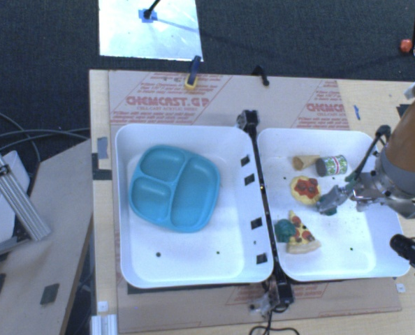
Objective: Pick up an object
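Observation:
My gripper point(329, 202) hangs over the right bin point(375, 257), reaching in from the right edge. Just to its left lies a round yellow toy with red spots point(304, 189), very close to the gripper's tip; I cannot tell whether they touch. A small grey can with a green and white label point(332, 165) lies on its side above the gripper, with a tan toy piece point(303, 162) beside it. A toy pizza slice with a green lump on it point(295, 234) rests near the bin's front left corner.
The left bin point(144, 257) holds a blue divided plate point(173, 187). A black divider with clips point(258, 187) runs between the two bins. Bare white floor shows in the right bin's front right part. Cardboard lies under both bins.

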You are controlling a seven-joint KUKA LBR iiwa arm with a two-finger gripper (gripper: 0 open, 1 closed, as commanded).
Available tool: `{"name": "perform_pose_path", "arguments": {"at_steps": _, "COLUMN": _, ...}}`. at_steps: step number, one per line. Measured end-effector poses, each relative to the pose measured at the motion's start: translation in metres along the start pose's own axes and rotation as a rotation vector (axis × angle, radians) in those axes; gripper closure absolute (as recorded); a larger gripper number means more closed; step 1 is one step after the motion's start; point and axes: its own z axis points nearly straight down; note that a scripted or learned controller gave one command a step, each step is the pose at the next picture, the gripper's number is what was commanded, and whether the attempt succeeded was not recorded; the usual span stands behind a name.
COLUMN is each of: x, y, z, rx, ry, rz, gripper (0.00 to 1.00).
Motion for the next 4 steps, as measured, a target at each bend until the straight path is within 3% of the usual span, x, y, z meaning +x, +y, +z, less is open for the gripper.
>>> {"name": "perform_pose_path", "arguments": {"at_steps": 1, "x": -0.062, "y": -0.010, "z": 0.008, "rx": -0.001, "ry": -0.002, "rz": 0.007, "gripper": 0.00}}
{"name": "perform_pose_path", "arguments": {"at_steps": 2, "x": -0.079, "y": -0.010, "z": 0.122, "rx": -0.001, "ry": -0.002, "rz": 0.004, "gripper": 0.00}}
{"name": "perform_pose_path", "arguments": {"at_steps": 3, "x": -0.018, "y": 0.050, "z": 0.117, "rx": -0.005, "ry": 0.002, "rz": -0.008, "gripper": 0.00}}
{"name": "perform_pose_path", "arguments": {"at_steps": 4, "x": 0.028, "y": 0.090, "z": 0.117, "rx": -0.004, "ry": 0.001, "rz": -0.007, "gripper": 0.00}}
